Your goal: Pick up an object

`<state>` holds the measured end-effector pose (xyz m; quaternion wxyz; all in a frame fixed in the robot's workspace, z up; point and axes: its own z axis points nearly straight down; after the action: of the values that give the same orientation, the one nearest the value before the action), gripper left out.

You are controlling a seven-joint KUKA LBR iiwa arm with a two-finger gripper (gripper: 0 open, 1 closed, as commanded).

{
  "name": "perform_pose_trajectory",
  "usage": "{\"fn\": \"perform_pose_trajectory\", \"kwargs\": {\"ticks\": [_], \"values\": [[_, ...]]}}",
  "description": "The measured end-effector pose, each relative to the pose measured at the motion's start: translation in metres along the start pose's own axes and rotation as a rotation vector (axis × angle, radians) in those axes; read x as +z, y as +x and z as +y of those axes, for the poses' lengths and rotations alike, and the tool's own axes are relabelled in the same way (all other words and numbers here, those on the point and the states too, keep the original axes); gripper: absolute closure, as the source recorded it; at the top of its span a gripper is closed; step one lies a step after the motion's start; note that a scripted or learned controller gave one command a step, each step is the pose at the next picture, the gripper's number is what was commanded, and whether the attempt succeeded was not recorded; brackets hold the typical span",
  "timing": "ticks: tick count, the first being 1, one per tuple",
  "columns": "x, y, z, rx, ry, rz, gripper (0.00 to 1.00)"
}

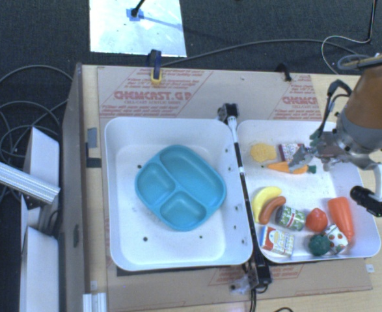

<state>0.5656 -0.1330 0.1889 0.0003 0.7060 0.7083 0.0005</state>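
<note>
My gripper (306,153) hangs low over the upper part of the right bin (366,239), with the orange-banded arm (373,109) reaching in from the right. Just below and left of it lies a small orange carrot (286,168), its green end close to the gripper. A small printed packet (288,151) and a yellow piece (263,152) sit next to it on the left. Nothing is visibly held.
Lower in the right bin lie a banana (264,197), a sausage (273,208), a can (291,218), a tomato (316,220), a large carrot (341,217), a carton (277,240) and a green item (319,244). The left bin (122,148) holds a blue divided plate (179,187).
</note>
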Motion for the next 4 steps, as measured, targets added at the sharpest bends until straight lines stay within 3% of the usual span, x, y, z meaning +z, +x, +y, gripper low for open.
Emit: {"fn": "perform_pose_trajectory", "kwargs": {"ticks": [1,2,3,4], "values": [[0.086,0.026,-0.011,0.002,-0.019,-0.002,0.00],[0.105,0.045,0.034,0.000,0.000,0.000,0.00],[0.108,0.040,0.077,0.005,0.025,0.005,0.00],[0.109,0.030,0.096,0.008,0.034,0.007,0.00]]}}
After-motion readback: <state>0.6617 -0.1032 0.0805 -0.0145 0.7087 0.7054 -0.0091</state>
